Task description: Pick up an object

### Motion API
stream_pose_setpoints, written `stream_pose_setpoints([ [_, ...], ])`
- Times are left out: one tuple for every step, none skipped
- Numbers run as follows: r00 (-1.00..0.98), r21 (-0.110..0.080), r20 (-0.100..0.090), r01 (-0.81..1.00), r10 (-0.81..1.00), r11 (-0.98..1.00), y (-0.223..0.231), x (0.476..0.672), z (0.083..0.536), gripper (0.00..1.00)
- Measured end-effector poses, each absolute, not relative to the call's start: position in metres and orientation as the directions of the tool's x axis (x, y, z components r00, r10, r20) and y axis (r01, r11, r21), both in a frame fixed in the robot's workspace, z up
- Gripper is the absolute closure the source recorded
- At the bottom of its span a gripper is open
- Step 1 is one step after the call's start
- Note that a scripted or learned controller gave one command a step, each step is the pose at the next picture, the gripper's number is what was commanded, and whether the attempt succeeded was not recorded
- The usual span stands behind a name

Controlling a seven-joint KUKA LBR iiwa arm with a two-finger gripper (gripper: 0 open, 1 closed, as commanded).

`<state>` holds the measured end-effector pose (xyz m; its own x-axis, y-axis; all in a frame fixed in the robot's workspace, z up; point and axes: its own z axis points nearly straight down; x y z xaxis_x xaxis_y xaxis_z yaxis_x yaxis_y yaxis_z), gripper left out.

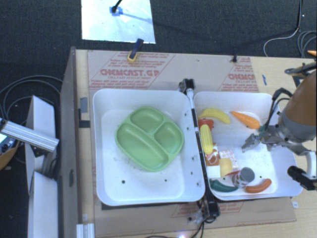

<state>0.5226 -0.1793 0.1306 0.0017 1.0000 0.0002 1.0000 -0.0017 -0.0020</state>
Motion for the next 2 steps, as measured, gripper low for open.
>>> stream_pose_setpoints([
  [-0.009,0.007,-0.002,1.0,1.0,0.009,-0.159,0.596,0.115,0.0],
  [0.002,-0.004,0.001,1.0,1.0,-0.002,-0.165,0.536,0.083,0.0],
])
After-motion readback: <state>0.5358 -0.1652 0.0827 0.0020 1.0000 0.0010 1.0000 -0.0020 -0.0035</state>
